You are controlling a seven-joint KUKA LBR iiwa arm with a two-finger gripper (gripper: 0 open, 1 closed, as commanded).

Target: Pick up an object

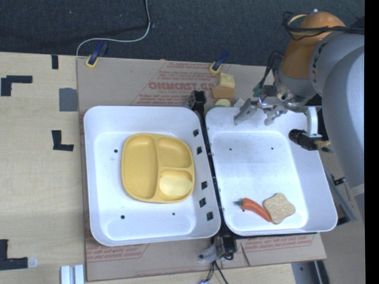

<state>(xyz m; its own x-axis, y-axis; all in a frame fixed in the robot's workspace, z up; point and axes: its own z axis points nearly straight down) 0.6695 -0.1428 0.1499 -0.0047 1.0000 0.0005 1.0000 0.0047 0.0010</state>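
Right bin [308, 176], carrot [256, 207] lying diagonally

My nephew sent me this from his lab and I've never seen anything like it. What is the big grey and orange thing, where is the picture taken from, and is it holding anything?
It is a robot arm, seen by a camera fixed above a bench and looking down at a slant. The arm comes in from the right. At its tip is a gripper with two open fingers, hovering over the far edge of the right bin. Nothing sits between the fingers. That bin holds a toy carrot and a slice of toy bread near its front. The left bin holds a yellow divided plate.
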